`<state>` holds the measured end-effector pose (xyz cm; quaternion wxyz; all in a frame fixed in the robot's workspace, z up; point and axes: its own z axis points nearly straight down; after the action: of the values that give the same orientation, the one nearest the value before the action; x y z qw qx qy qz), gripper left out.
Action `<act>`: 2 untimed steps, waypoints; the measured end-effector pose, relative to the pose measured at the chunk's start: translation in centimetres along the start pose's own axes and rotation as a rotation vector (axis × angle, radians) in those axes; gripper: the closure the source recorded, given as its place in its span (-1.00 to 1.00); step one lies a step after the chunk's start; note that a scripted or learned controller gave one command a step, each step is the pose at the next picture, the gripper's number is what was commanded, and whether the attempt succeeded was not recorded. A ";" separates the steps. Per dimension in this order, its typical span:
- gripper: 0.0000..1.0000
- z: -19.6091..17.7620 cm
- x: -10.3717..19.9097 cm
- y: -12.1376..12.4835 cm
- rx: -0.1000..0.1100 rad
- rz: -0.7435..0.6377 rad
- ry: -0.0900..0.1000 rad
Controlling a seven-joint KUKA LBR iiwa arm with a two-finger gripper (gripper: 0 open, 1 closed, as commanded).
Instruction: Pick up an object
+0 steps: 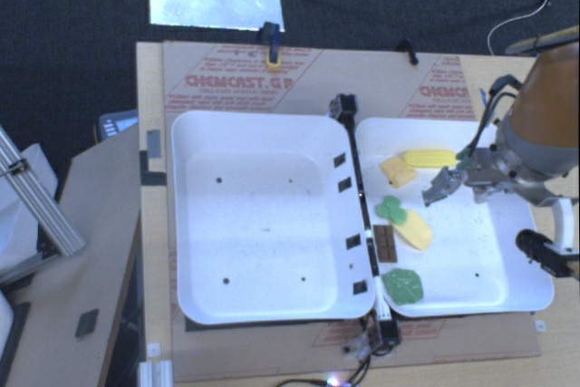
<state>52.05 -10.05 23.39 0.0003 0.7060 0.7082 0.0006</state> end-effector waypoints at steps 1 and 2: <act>-1.00 10.1 -1.4 -3.6 0.006 0.004 0.001; 1.00 8.7 -1.3 -3.3 -0.002 0.002 -0.001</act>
<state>48.77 -11.41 14.73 0.0014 0.7067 0.7075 0.0009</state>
